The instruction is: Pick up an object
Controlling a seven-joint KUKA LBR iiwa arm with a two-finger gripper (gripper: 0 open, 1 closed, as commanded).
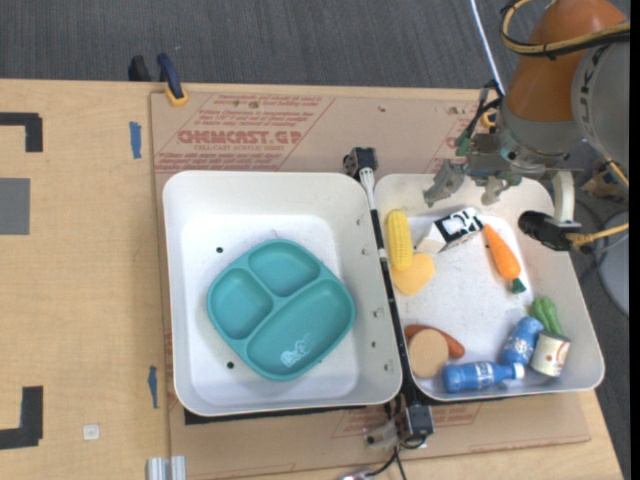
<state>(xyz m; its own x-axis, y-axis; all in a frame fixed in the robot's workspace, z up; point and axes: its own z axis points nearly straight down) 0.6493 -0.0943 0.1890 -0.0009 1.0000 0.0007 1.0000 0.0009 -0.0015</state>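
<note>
At the near edge of the right bin (590,368) lie a blue bottle (478,375) on its side, a second blue can (520,340) tilted just behind it, and a small tan-capped jar (551,354) touching that can. To their left sits a round tan toy patty (427,350) with a brown piece (450,342) beside it. A green toy vegetable (546,314) rests near the bin's right wall. Farther back, a toy carrot (502,255) lies at a slant, and a yellow ear of corn (399,239) lies along the left wall, touching a yellow heart-shaped piece (415,273). A black-and-white card (458,226) lies between corn and carrot. The left bin (190,268) holds a teal divided plate (281,308). Over the right bin's far end hangs the gripper (470,188), its fingers spread apart with nothing between them, just above the card. The desk (70,268) carries both bins on a cardboard sheet (240,128).
</note>
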